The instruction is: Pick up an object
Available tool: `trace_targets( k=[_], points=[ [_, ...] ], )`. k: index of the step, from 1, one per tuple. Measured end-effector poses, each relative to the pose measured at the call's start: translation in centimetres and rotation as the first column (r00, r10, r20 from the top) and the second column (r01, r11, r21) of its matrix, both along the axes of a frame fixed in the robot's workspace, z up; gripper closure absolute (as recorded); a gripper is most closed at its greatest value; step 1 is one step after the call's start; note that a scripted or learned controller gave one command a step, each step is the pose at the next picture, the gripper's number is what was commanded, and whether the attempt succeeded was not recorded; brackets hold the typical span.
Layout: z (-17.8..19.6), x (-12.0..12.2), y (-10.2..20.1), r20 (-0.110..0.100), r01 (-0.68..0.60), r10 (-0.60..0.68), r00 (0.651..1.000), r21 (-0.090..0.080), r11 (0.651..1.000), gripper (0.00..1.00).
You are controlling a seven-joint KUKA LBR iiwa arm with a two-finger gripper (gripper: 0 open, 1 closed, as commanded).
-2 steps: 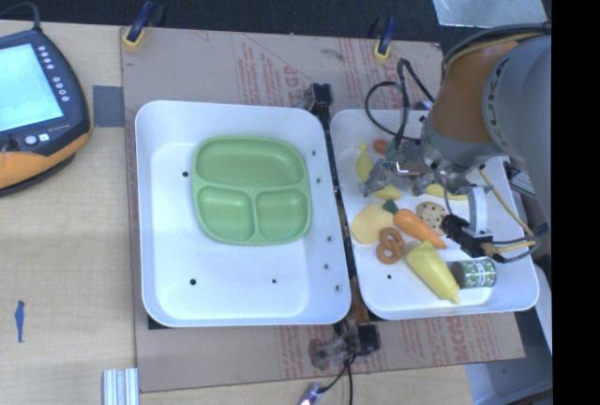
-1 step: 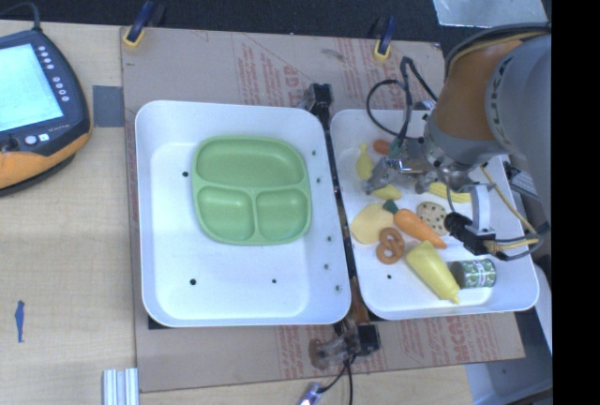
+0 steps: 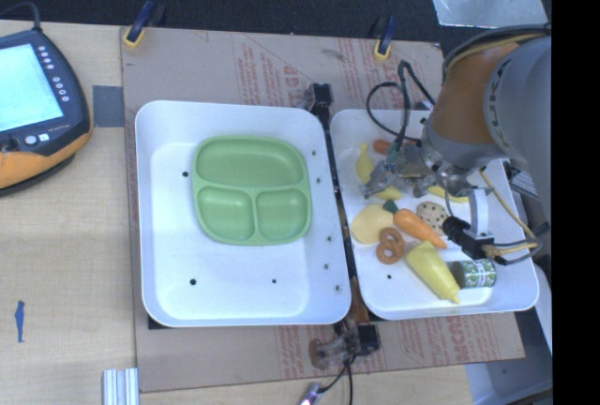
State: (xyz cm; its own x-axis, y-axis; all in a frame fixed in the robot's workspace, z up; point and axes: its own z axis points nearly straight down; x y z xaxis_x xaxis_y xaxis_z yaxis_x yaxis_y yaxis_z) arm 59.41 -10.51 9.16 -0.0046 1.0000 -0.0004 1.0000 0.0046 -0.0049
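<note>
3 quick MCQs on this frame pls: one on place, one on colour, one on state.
1. Where does the green divided plate lie?
A. left bin
B. right bin
C. bare bench

2. What colour is the band above the arm's wrist?
A. blue
B. orange
C. green

3. How does the carrot stand?
A. clamped in the gripper
B. lying in the right bin
C. resting on the plate

Key: 1 A, the plate sits inside the left bin. 2 B, the orange band wraps the grey arm. 3 B, the carrot lies on the right bin floor below the gripper.
</note>
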Motion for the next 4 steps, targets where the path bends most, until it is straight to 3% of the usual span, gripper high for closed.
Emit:
trace_targets(
  k=[1,2,3,4],
  points=[
    [0.0,2.3,-0.7,0.003,0.000,0.000,1.000,0.001,1.000,0.00],
    [0.0,0.7,-0.5,0.000,0.001,-0.001,1.000,0.000,1.000,0.00],
    [1.0,0.7,-0.6,-0.002,0.000,0.000,1.000,0.001,1.000,1.00],
    [10.1,-1.5,5.9,0.004,0.000,0.000,1.000,0.002,1.000,1.00]
  ],
)
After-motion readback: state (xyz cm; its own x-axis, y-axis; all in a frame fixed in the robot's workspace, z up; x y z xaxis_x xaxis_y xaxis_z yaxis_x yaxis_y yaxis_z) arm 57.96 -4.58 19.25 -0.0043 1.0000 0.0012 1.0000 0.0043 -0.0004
